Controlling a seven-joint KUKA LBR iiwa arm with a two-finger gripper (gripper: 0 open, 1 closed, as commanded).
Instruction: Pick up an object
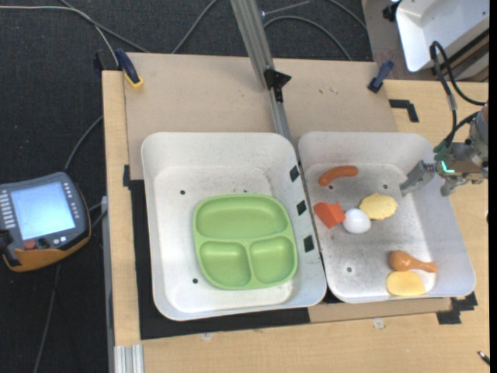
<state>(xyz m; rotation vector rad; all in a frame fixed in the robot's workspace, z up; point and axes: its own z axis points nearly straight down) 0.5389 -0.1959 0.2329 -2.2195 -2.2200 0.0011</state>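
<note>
From where I stand the gripper [423, 176] hangs at the 3 o'clock edge of the right bin [458, 243], just inside its rim, with nothing visibly between its tips; at this slant I cannot tell how it is set. Under it lie 6 small play-food pieces. A sausage [338, 175] sits toward 12 o'clock, a red block [329, 214] touches a white egg [357, 221] near the middle, and a pale yellow lump [378, 206] rests just beside the egg toward 1 o'clock. A drumstick [411, 263] and a yellow slice [407, 284] lie together at 5 o'clock. All look like light, hard, glossy plastic, so weight should be no trouble, though slipping might be. I would guess the egg would roll out of a pinch, and the slice lies too flat to catch. The yellow lump is nearest the gripper and looks easiest to take across its short width; the sausage offers a narrow waist. The left bin [159, 231] holds a green divided plate [245, 241].
</note>
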